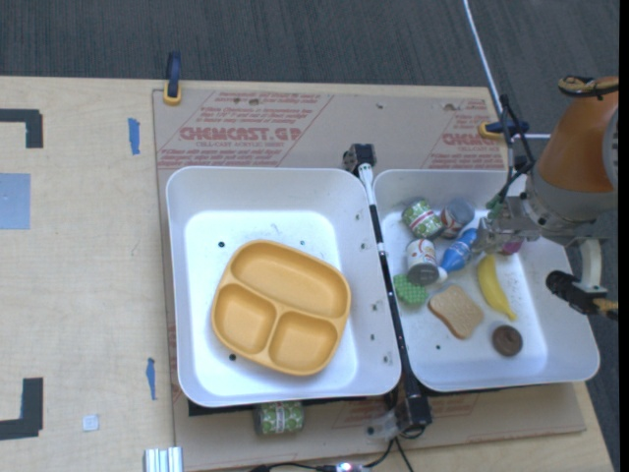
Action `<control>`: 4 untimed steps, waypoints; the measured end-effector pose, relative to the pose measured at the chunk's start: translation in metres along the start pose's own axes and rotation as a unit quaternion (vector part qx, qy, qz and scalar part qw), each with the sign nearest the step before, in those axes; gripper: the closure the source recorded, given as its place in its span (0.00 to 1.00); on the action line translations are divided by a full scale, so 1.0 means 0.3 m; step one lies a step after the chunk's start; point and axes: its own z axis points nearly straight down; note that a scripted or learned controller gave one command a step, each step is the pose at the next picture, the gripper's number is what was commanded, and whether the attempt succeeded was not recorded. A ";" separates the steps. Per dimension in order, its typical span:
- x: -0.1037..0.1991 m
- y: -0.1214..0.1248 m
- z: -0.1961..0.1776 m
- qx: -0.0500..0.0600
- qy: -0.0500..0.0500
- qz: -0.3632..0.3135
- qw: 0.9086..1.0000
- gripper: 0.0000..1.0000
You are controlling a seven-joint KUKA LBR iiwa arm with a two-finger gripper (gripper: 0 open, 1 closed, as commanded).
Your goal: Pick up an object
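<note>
- Camera view, left shallow white bin (187, 264): holds a yellow three-compartment plastic plate (281, 307), lying flat near the bin's middle, toward its front edge.
- Right shallow white bin (565, 357): holds a cluster of small items along its left and back edges.
- Near the back edge: a green-labelled tin can (422, 217) on its side, just beside a grey round can (458, 211).
- Below those: a white and red can (422, 261), a blue plastic bottle (457, 252) tilted beside it, a green round lid-like piece (411, 290) by the left wall.
- Toward the middle: a toast-like slice of toy bread (456, 312), a yellow toy banana (494, 285) beside it, a brown round cookie-like disc (507, 340) nearer the front edge.
- Grey two-finger gripper (504, 232): low over the right bin's back right area, just above the banana's upper end and near the blue bottle; cannot tell whether fingers are apart or together; nothing seen between them.
- On the bench at the left bin's front edge: a green patterned can (280, 419) on its side.
</note>
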 end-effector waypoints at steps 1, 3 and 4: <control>0.258 -0.064 -0.204 0.006 0.001 -0.001 1.000 1.00; 0.601 -0.033 -0.201 0.007 0.001 0.000 1.000 0.00; 0.368 0.269 -0.197 0.007 0.000 0.001 1.000 0.00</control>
